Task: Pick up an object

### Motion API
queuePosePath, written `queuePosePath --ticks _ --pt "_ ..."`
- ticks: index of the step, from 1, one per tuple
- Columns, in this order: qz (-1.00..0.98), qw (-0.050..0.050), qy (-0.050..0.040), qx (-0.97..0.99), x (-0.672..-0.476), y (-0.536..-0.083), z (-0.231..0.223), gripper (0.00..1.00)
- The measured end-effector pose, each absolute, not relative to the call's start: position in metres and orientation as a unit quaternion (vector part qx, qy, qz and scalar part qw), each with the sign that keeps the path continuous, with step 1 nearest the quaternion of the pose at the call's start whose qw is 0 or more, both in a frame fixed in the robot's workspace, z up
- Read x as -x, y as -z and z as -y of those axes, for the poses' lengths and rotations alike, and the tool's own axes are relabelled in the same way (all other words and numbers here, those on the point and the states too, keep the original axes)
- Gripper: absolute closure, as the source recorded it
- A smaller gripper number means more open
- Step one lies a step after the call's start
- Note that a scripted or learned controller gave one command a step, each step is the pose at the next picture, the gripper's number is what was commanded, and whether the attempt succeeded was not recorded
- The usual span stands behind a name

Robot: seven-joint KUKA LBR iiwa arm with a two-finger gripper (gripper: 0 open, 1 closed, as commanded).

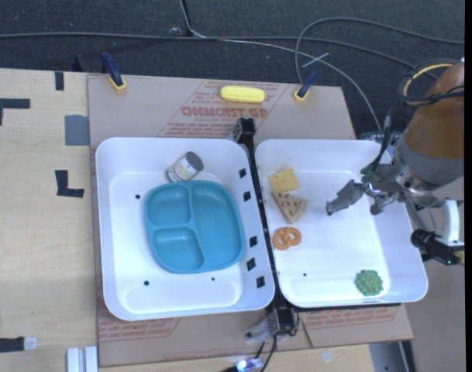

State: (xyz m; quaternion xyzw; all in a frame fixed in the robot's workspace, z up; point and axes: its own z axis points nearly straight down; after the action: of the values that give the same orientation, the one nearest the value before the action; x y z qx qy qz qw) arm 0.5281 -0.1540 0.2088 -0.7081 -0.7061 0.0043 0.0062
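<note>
Two white bins (111,231) are set side by side on a cardboard sheet (204,111). The gripper (346,198) is seen over the right bin (406,285), fingers spread, nothing held.

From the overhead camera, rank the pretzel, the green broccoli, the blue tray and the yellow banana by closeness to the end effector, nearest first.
1. Pretzel, right bin, just left of the end effector.
2. Green broccoli, right bin's near corner.
3. Blue tray, left bin.
4. Yellow banana, on the cardboard beyond the bins.
</note>
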Motion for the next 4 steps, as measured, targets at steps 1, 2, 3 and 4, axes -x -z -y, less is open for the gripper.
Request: queuePosePath --ticks 1,2,3,4 --pt "0.708 0.001 -0.0005 0.707 -0.531 -0.216 0.154 0.0" --pt "0.707 0.003 -0.0024 0.707 -0.531 -0.152 0.157 0.0" --pt "0.708 0.002 -0.0019 0.707 -0.538 -0.103 0.158 0.0" --pt "0.708 0.0 -0.0008 0.707 -0.538 -0.085 0.158 0.0"
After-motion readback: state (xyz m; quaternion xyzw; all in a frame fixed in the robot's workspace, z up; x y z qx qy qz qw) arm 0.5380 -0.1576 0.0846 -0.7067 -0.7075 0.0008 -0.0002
